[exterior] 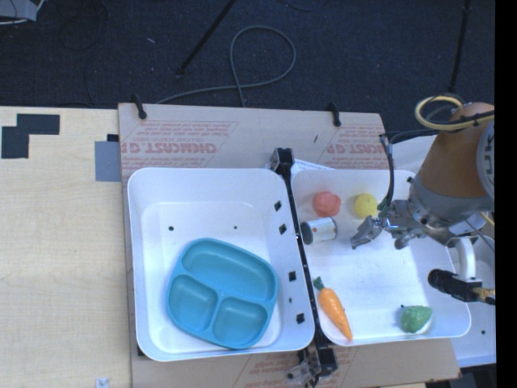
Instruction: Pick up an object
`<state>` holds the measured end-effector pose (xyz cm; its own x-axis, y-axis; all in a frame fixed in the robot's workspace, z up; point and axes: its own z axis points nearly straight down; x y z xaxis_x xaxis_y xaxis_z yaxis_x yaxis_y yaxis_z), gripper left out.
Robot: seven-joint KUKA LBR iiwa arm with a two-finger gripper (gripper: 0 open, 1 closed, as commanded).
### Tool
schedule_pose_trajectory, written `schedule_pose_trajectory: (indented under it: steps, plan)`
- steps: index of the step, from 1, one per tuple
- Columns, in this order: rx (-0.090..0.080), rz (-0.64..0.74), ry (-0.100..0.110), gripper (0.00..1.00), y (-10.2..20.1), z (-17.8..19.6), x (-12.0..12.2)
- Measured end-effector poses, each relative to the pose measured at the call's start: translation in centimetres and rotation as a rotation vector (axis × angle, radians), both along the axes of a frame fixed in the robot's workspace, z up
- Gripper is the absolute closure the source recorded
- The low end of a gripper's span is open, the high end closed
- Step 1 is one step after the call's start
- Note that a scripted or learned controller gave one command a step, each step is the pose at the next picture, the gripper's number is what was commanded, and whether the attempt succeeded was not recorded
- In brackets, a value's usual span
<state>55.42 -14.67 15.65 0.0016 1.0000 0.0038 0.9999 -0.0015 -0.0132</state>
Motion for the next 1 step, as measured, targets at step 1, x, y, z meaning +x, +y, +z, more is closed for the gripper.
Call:
schedule_pose_trajectory:
  steps: [1]
  plan:
    - [0.0, 0.001, -0.001, 0.0, 0.2, -4.72, -0.51]
